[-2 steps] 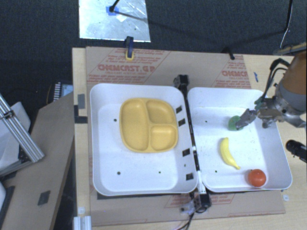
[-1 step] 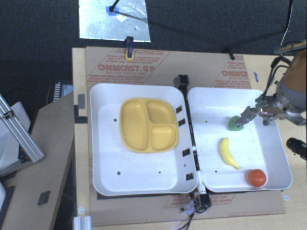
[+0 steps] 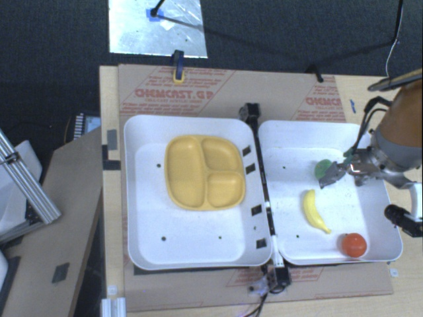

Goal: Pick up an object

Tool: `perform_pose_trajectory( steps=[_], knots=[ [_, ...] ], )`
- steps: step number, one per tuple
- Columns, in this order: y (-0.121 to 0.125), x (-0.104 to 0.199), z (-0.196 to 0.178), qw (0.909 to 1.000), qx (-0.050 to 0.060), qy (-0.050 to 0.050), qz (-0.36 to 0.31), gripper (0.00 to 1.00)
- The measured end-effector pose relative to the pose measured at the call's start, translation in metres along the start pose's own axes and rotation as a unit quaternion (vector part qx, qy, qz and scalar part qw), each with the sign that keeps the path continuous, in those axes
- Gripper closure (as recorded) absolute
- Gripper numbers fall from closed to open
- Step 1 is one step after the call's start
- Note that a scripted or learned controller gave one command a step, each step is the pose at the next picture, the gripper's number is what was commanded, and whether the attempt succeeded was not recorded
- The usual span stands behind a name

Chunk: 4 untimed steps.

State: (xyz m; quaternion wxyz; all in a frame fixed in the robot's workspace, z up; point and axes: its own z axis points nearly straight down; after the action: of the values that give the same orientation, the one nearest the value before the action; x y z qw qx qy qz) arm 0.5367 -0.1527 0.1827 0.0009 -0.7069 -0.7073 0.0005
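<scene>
The green object (image 3: 323, 168), a small rounded thing too partly covered to name more closely, lies in the right bin (image 3: 291, 144), toward its far right part. The tool (image 3: 332, 176) sits right at it, its dark fingertip touching or overlapping the object's lower right edge. Whether the tool is released or clenched, I cannot tell; the object is not visibly between anything.

Just nearer the camera in the same bin lies a yellow banana (image 3: 314, 211), running lengthwise from near the green object down toward the front wall, apart from the tool. Near the front right corner of that bin rests a small orange-red round fruit (image 3: 353, 244), close beside the banana's lower tip but not touching it.

The arm (image 3: 403, 134) comes in from the right, its orange band above the grey wrist, hanging over the right wall of the bin.

The left bin (image 3: 142, 197) holds a yellow divided plate (image 3: 203, 172) with three compartments, lying flat near the bin's middle. Both bins stand side by side on the counter (image 3: 198, 88), over a brown printed sheet.
</scene>
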Motion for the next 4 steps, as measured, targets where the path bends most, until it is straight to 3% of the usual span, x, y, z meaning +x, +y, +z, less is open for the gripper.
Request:
perform_pose_trajectory(
  steps=[2,3,4],
  knots=[
    [0.008,-0.004,0.097,1.0000,0.000,0.000,0.000,0.00],
    [0.009,-0.005,0.085,1.0000,-0.002,-0.001,0.000,1.00],
    [0.013,-0.006,0.020,1.0000,-0.005,-0.001,-0.002,1.00]
  ],
)
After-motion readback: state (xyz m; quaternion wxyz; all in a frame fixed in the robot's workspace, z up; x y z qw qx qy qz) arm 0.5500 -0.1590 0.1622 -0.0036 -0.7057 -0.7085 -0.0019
